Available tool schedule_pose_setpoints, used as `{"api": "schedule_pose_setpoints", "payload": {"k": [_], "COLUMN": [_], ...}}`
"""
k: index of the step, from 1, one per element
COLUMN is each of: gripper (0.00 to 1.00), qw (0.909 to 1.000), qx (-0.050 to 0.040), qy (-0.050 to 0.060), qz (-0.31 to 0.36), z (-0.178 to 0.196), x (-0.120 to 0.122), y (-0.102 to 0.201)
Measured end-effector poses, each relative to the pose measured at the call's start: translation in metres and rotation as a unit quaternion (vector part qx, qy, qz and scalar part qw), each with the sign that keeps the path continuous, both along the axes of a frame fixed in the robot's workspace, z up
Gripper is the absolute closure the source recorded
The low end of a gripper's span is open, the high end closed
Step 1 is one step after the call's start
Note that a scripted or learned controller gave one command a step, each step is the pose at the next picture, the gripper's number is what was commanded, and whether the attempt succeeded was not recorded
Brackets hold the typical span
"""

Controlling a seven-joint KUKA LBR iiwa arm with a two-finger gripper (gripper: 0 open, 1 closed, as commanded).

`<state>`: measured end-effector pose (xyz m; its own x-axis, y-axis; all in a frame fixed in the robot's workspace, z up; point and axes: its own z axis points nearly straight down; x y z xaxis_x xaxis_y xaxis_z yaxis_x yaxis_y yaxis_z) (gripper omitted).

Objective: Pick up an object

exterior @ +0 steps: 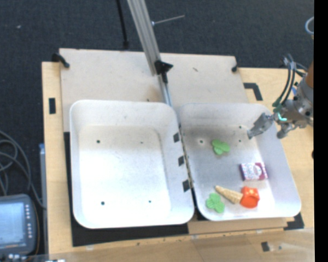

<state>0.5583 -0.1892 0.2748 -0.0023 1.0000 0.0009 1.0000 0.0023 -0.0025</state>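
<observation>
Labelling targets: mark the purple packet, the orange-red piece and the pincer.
purple packet [253, 171], camera view, centre of its face.
orange-red piece [250, 197], camera view, its middle.
pincer [272, 125], camera view, between fingertips.

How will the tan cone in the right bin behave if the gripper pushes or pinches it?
The tan cone lies on its side, so a push would probably swing it in an arc instead of sliding it straight. Its taper may let it squirt out of a pinch near the tip. Its wide end sits against the orange piece, so that would likely shift too.
</observation>
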Motion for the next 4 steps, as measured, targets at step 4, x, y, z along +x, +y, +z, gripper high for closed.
{"api": "schedule_pose_setpoints", "payload": {"k": [4], "gripper": [0.0], "qw": [1.0], "qx": [-0.0017], "qy": [0.001], "qz": [-0.003], "z": [-0.141], "x": [-0.011], "y": [-0.011]}}
